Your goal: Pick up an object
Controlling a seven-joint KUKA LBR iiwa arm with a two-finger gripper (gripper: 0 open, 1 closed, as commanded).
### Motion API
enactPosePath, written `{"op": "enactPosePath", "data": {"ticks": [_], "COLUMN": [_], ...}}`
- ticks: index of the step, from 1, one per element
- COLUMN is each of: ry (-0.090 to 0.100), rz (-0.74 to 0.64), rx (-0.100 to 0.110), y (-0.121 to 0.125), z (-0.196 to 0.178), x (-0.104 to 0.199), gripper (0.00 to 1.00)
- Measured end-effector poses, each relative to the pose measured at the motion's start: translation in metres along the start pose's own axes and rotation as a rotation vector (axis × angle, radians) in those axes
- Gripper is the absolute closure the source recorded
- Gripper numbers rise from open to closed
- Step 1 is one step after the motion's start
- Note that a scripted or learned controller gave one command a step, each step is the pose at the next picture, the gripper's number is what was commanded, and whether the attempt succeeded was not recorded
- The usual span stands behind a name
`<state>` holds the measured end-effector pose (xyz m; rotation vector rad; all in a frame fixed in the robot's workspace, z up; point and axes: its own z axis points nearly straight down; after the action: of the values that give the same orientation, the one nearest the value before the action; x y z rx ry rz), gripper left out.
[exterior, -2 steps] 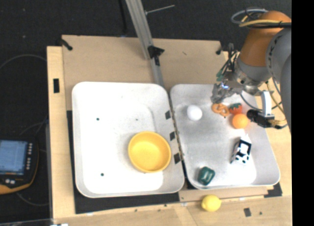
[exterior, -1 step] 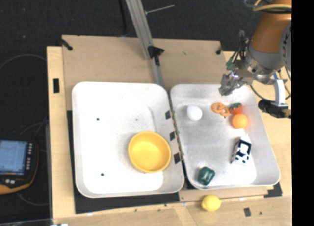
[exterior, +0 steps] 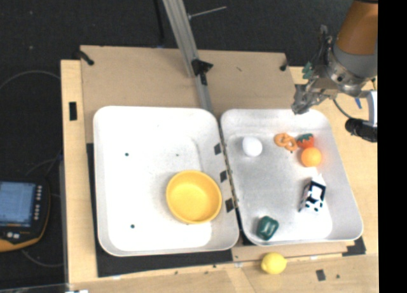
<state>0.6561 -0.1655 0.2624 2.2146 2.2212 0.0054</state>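
Two shallow white bins [exterior: 114, 158]: the left has one round yellow plastic bowl [exterior: 194, 196]. The right has one white ball [exterior: 252, 147], one orange ball [exterior: 311, 157], one orange-red squiggly toy [exterior: 289, 140], one black-and-white toy [exterior: 313, 197], one dark green block [exterior: 267, 227]. One yellow lemon [exterior: 273, 263] sits outside on the bench. The gripper [exterior: 301, 104] hangs over the right bin's far rim holding nothing; can't tell how it's set.

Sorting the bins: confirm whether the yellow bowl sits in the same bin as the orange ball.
No: the yellow bowl sits in the left bin, while the orange ball lies in the right bin.
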Motion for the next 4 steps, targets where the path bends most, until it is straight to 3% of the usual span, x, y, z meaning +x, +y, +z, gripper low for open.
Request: {"op": "enactPosePath", "data": {"ticks": [2,4], "ry": [0.002,0.003], "rz": [-0.004,-0.004], "rx": [0.006,0.004], "y": [-0.001,0.001], "z": [0.017,0.005], "x": [0.116,0.209], "gripper": [1.00,1.00]}}
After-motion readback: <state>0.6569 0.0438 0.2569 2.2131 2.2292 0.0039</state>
